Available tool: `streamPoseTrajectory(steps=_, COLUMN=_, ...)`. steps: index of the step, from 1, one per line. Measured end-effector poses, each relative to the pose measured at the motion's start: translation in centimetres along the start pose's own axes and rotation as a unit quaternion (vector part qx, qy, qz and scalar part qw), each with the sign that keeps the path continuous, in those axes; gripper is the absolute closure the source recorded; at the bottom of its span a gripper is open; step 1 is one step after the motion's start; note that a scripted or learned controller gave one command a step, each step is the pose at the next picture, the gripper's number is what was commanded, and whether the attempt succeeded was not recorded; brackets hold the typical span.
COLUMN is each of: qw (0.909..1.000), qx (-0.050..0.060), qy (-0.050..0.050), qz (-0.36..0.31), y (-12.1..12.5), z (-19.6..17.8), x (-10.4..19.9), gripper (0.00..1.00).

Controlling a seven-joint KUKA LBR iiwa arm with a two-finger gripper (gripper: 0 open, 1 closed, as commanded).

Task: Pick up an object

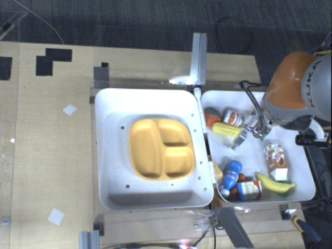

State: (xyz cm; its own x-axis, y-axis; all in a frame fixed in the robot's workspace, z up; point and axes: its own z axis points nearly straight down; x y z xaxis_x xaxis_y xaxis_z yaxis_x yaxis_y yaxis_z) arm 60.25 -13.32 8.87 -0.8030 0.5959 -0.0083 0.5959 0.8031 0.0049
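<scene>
Camera view, looking down at a slant: the bench (46, 154) carries two shallow white bins side by side. The left bin (111, 139) holds a yellow divided tray (160, 148), lying flat near its middle. The right bin (306, 188) holds the loose objects: a yellow corn cob (224, 129) near the upper left with a small can (233, 118) just behind it, a red item (211, 117) beside the dividing wall, a blue bottle (231, 172) and a small jar (249, 190) at the lower left, a banana (276, 183) along the lower edge, and a carton (275, 160) upright of it. The arm (295, 87) reaches in from the right. Its gripper (243, 135) hangs over the right bin, just beside the corn cob's right end. Jaws: whether open or closed cannot be told; nothing is visibly between them.
</scene>
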Motion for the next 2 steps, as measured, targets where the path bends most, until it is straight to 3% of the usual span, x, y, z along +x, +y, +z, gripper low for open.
streamPoseTrajectory(steps=1, qw=0.9958, qx=-0.001, qy=0.0, qz=0.092, y=4.1, z=0.1, x=-0.2, gripper=0.0)
streamPoseTrajectory(steps=2, qw=0.9873, qx=0.003, qy=0.0, qz=0.159, y=5.8, z=0.2, x=-2.6, gripper=0.0)
